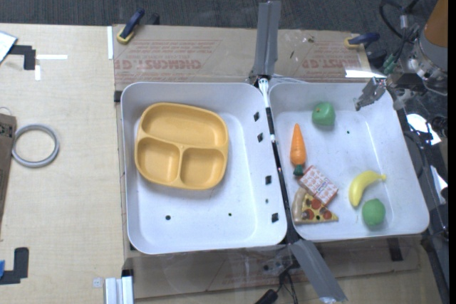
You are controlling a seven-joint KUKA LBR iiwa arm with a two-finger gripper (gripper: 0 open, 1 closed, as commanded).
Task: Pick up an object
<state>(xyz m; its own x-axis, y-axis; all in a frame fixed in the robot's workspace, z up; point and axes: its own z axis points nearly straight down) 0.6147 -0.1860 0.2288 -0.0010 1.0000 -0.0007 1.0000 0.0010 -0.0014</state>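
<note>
A: Bins sit side by side on the bench [64, 82]. Left bin [135, 224] carries a yellow divided plate [182, 145], three compartments.

B: Right bin [399, 153] contents?

A: Green apple [323, 114] near the far wall. Carrot [297, 145] by the left wall, roughly upright in view. Patterned box [318, 185] below it, touching a pizza slice [313, 211] at the near left corner. Banana [364, 186] right of the box, with a green lime [373, 212] just beside its lower end.

B: End effector [371, 92]?

A: Over the right bin's far right corner, above the rim, apart from every object. Nothing between the fingers. Spread: cannot tell, too small and dark.

B: Bench extras?

A: Tape roll [33, 145] at far left.
</note>
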